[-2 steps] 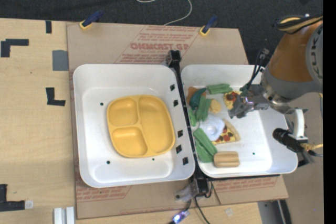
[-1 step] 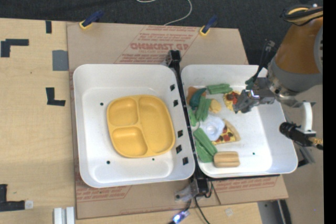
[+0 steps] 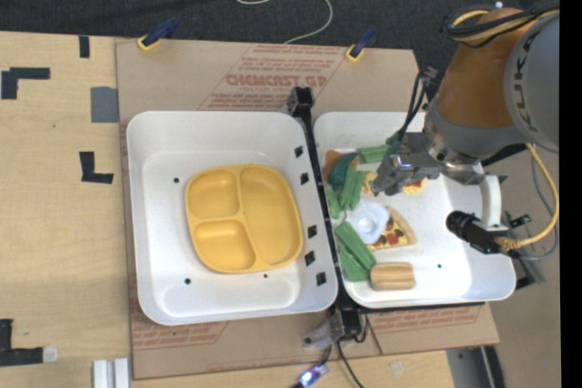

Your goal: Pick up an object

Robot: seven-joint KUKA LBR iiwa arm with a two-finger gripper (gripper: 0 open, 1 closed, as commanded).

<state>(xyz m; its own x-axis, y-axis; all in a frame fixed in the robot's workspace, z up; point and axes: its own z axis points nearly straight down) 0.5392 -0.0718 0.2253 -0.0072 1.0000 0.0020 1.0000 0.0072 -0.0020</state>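
The pick is not done yet, as far as the view shows: every toy food piece lies on the floor of the right bin point(image 3: 473, 286), and nothing is lifted clear of it. The gripper point(image 3: 393, 175) hangs low over the upper left part of that bin, its dark tip just above a cluster of pieces — a green pod point(image 3: 349, 186), a small orange piece point(image 3: 333, 166) by the divider, and a yellow-orange bit point(image 3: 415, 187) just beside the tip. Whether anything is caught there I cannot tell; the wrist hides the tip from this angle, so the grasp, if there is one, is unconfirmed. Further down the bin lie a pizza slice point(image 3: 397, 234), a pale round piece point(image 3: 369, 220) touching it, another green pod point(image 3: 354, 251) and a bread roll point(image 3: 392, 275) near the front wall. The left bin point(image 3: 145, 195) bears a yellow divided plate point(image 3: 243, 218) with three compartments. What is left, then, is the whole of the lift: closing on one piece, most likely from the cluster under the tip, and raising it free. As for writing, the cardboard sheet point(image 3: 182, 77) under the bins carries red print that seems to read "CHEMCAST GP", seen upside down and faint, and the grey arm point(image 3: 546, 77) shows the letters "KU" of its maker's name on its side.
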